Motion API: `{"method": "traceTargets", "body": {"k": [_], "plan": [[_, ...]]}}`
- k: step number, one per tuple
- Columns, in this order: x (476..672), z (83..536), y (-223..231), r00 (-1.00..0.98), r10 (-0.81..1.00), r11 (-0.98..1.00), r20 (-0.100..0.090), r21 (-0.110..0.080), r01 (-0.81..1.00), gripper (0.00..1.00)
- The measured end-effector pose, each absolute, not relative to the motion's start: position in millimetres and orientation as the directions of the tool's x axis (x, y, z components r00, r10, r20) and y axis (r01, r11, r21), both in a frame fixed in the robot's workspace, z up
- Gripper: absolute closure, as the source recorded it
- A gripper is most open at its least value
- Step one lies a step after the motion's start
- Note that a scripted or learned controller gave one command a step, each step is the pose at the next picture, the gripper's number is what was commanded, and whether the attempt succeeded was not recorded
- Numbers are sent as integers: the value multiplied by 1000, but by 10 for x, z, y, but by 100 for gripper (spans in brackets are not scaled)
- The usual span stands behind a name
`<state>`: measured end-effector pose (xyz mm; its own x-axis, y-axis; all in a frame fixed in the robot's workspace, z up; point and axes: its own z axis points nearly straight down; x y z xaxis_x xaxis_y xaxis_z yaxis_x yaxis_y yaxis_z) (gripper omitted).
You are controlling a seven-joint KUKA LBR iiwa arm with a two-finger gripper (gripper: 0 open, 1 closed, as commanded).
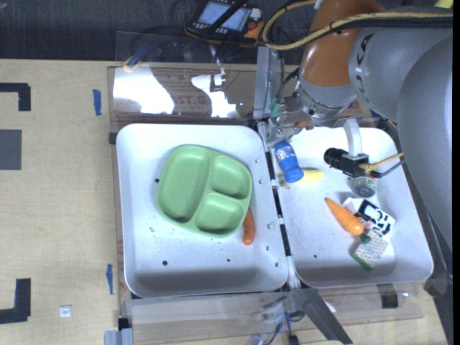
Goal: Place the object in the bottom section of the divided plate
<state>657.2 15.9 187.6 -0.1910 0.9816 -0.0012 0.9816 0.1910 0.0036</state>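
The green divided plate [188, 182] lies in the left bin [144, 250], turned at a slant, with one large section on its left and two smaller sections on its right. The gripper [282, 131] stands to the upper right of the plate, over the wall between the bins, on the side of the right bin [402, 261]. Whether it is spread or pressed together cannot be told from this view. The blue bottle [289, 162] lies just right of the plate, past that wall and directly under the gripper; contact between the two cannot be confirmed. A yellow item [311, 177] lies against the bottle on the side away from the plate. An orange carrot [248, 228] rests at the plate's lower right rim. A second carrot [343, 217], a black-and-white item [376, 218] and a patterned packet [371, 250] lie well to the right of the plate.
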Motion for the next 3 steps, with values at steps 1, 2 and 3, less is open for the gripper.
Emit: {"method": "traceTargets", "body": {"k": [1,2,3], "plan": [[6416,1852,673,-313,950,313,1,-1,950,100],[6416,1851,672,-313,950,313,1,-2,950,0],[6416,1851,672,-313,950,313,1,-2,950,0]]}}
